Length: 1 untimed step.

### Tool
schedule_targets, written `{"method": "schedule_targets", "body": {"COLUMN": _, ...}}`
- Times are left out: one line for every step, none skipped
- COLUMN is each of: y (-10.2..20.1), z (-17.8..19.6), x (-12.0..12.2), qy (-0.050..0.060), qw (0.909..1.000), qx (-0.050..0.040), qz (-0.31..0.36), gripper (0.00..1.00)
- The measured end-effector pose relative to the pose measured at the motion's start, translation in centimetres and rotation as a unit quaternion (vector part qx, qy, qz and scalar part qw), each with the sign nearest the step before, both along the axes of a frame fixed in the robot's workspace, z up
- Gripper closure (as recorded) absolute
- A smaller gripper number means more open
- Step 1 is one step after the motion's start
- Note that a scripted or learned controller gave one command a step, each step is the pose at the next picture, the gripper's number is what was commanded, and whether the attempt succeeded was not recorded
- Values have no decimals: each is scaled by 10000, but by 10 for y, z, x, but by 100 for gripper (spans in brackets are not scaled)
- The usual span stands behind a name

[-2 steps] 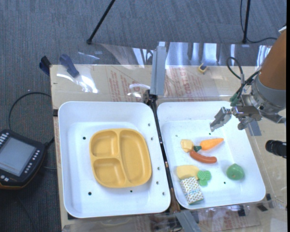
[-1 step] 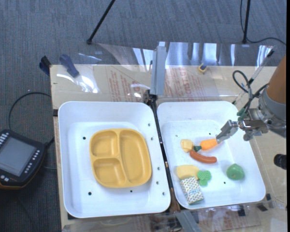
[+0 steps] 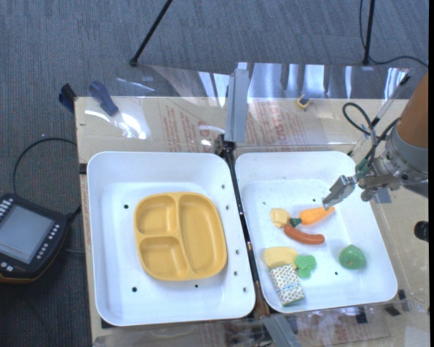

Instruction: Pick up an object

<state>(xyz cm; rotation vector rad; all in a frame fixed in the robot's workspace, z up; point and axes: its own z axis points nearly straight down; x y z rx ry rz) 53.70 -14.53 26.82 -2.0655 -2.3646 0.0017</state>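
The arm (image 3: 414, 132) reaches in over the right edge of the right bin (image 3: 254, 166), its wrist slanting down toward the bin's middle. The gripper (image 3: 334, 196) hangs just above the thick end of a toy carrot (image 3: 316, 215); whether it touches the carrot cannot be told, and nothing shows between its fingers. Whether those fingers stand apart or together cannot be told either.

The carrot lies near the bin's centre, pointing toward the left wall. Just beside its leafy tip sits a small pale yellow piece (image 3: 278, 217). A red sausage (image 3: 304, 236) lies just below the carrot, close along it. Toward the bin's near edge are a yellow wedge (image 3: 280, 256), a small green leafy toy (image 3: 305, 264) beside it, and a patterned packet (image 3: 287, 285) touching the wedge. A round green toy (image 3: 352, 257) sits apart near the right wall.

The left bin (image 3: 105, 186) carries a yellow divided plate (image 3: 180, 235) in its middle.

The bench (image 3: 159, 118) is brown board with clear sheeting at the back. A handheld control pendant (image 3: 20, 238) rests on the grey carpet (image 3: 43, 35) at left.
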Motion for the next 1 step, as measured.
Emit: {"method": "schedule_targets", "body": {"y": 12, "z": -128, "x": 35, "qy": 74, "qw": 9987, "qx": 26, "qz": 496, "gripper": 0}}
